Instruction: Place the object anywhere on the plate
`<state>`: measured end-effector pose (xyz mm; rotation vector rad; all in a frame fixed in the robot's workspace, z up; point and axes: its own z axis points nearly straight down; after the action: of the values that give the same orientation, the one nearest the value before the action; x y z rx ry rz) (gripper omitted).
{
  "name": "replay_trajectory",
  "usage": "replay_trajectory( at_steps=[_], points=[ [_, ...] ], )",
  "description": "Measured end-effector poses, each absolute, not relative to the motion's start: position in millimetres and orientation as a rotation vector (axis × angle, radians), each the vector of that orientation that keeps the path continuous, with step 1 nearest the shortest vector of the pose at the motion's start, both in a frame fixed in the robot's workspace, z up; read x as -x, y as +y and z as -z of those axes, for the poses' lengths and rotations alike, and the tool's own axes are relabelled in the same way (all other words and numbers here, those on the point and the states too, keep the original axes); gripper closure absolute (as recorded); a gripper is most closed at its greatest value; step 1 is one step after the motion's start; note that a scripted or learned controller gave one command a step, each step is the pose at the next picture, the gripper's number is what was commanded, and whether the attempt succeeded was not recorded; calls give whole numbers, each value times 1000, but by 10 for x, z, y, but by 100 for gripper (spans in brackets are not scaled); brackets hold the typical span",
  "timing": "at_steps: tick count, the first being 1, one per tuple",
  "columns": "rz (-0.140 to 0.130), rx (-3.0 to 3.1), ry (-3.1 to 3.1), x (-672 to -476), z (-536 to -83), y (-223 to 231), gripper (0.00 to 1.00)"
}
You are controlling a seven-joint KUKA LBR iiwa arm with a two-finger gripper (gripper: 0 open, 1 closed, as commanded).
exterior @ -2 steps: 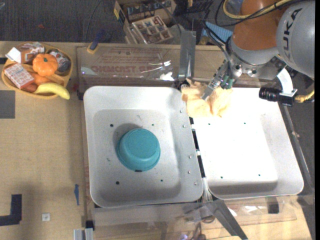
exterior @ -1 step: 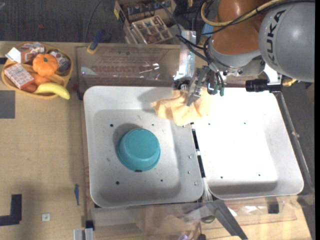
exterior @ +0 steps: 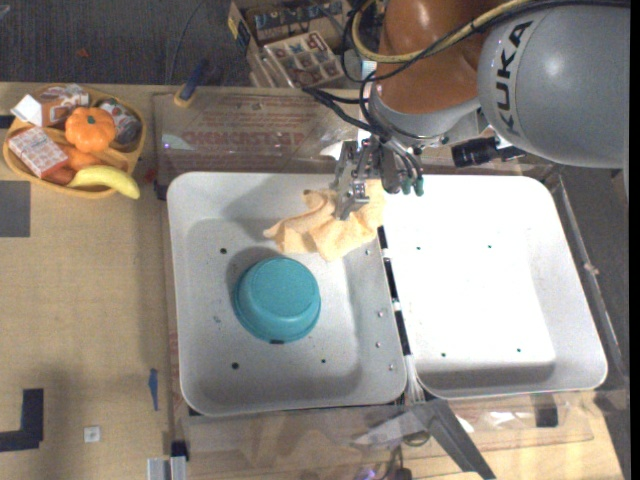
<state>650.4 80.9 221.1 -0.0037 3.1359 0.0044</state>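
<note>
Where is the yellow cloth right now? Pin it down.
The yellow cloth lies crumpled in the left bin, at its far right corner, just beyond the teal plate, with the gripper directly over it.

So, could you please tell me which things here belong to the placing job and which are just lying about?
Job:
- yellow cloth, left bin, under the claw
- teal plate, same bin

Lying about:
- right bin
- bowl of toy food, bench's left
- boxes behind the bins

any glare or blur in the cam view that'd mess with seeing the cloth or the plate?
Camera view: mild glare on the left bin floor; yellow cloth soft-edged, low contrast; teal plate crisp with a small shadow; gripper slightly blurred over the cloth.
</note>
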Motion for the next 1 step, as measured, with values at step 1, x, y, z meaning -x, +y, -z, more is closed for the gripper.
replay_trajectory(
  at_steps=[1],
  points=[
    [-5, 8, 3134, -6533, -2251, 1332, 100]
  ],
)
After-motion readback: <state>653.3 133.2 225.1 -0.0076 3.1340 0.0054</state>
